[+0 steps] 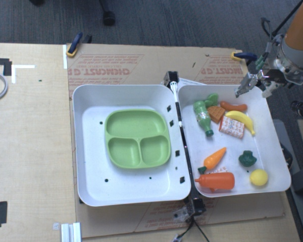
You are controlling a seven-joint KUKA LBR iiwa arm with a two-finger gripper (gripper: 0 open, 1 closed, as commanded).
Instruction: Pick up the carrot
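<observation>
Nothing of the job looks done yet, as far as I can judge from here. The carrot (215,158) lies flat on the floor of the right bin (275,135), well below and to the left of the gripper (252,86) as the camera sees it, its orange body slanting up to the right. Nothing is touching it from above.

The gripper sits up at the far right corner of that bin, about over the rim, and the arm comes in from the right edge. I can see dark finger parts there with nothing between them, so it carries nothing. Whether those fingers are spread or closed I cannot tell at this size.

Between the gripper and the carrot lie several things: the sausage (234,106) just below it, then the banana (241,120) and the small red and white carton (232,127). The green bottle (203,117) lies further left. Just past the carrot, on the side away from the gripper, is the red bottle (216,181), close to the carrot's lower end. The lemon (259,177) and the broccoli (247,158) sit to the carrot's right, a little apart from it.

So all 3 parts of the pick seem left: crossing the bin to get above the carrot, coming down and closing on it, then lifting. I would guess the red bottle's closeness is the thing to watch. The left bin (91,175) with its green tray (138,138) plays no part.
</observation>
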